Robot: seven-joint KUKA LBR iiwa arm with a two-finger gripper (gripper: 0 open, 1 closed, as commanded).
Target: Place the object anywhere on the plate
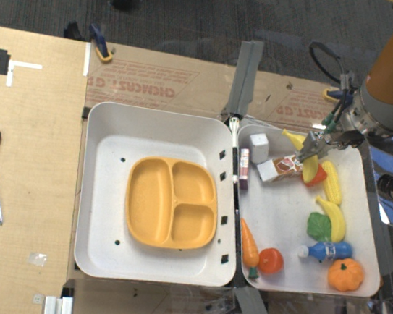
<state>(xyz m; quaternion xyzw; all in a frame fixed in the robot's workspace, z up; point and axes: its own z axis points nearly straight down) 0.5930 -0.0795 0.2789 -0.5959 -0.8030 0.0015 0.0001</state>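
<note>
Found, nearest in the right bin (283, 217), a carrot (248, 242) and tomato (271, 260) at seven o'clock, then a pumpkin (345, 275) at five with a blue bottle (329, 251) just beside it. Saw the plate (148, 197) in the middle of the left bin (95, 196), flat, three compartments, all bare. Passed further back a green toy (318, 226) touching one banana (334, 217), and a second banana (333, 182) at two o'clock. Judged the packet (285, 166) to be the task's thing: lay at eleven o'clock of the right bin, tilted, its far end against a red toy (316, 175). Met the gripper (310, 149) at twelve o'clock, low over that far end and the red toy. Could not tell how wide it stood, nor whether it had hold of anything. Reckoned the packet light, soft and crinkly, likely slick, prone to slide or fold under a pinch. Would take it across its narrow width near the middle, clear of the red toy, and squeeze gently. Noted, farthest, a white cube (258, 144) just behind the packet's other end, close enough to be nudged.
</note>
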